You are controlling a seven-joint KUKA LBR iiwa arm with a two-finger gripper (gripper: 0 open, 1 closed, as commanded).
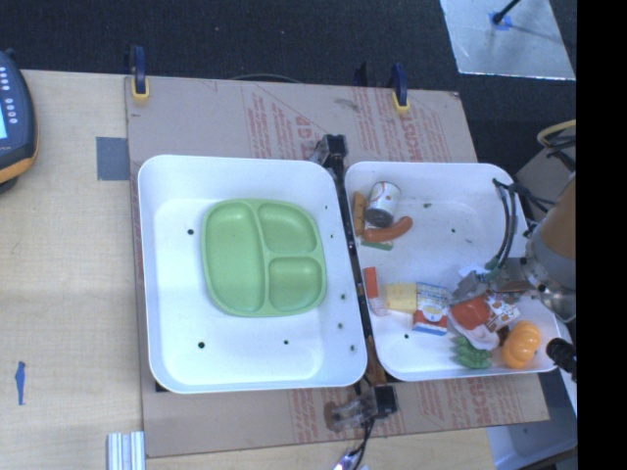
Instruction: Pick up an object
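Observation:
My gripper (477, 287) reaches in from the right and sits low in the right bin (441, 189), just above a pile of small items. Right under it lie a red toy (470, 313) and a white wrapped packet (502, 311). An orange fruit (519, 345) and a green leafy piece (470, 356) rest at the bin's front right. To the left of the gripper are a small carton (430, 313) and a yellow block (400, 297). Farther back lie a tin can (382, 198) on its side and a sausage (388, 230).
The left bin (167, 262) holds a green divided plate (263, 257). A thin red stick (370, 283) lies along the right bin's left wall. The arm's cables (509, 225) hang over the right bin's far right side. A yellow-edged device (14, 116) sits at the bench's left edge.

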